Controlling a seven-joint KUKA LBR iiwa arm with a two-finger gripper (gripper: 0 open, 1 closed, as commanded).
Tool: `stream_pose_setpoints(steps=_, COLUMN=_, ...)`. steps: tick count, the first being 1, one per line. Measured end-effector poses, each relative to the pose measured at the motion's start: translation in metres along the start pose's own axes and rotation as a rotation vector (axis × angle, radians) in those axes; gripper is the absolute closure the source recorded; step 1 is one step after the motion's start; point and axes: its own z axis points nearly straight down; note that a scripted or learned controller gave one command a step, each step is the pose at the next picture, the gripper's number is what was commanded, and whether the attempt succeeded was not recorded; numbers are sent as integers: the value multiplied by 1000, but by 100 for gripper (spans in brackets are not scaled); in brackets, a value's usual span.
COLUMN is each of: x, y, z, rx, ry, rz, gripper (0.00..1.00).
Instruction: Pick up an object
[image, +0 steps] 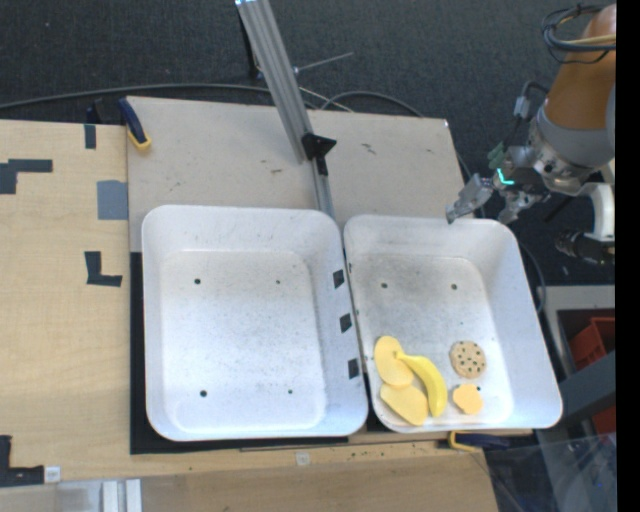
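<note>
The right bin (500, 255) holds several small items in its near corner: a yellow banana (426, 380), a pale yellow round piece (391, 362), a yellow wedge (405, 404), a brown dotted cookie (467, 358) and a small orange piece (467, 400). My gripper (489, 204) hangs over the far right rim of that bin, well away from the items. It is open, with nothing between its fingers (463, 206).
The left bin (160, 300) sits beside the right one. A slanted metal rail (290, 100) runs from the top down to the gap between the bins. A yellow and blue clamp (134, 124) lies at the bench's far left.
</note>
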Motion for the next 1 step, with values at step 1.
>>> stream_pose_setpoints(steps=1, x=4, y=-1, z=65, rx=7, ry=1, rz=0, gripper=0)
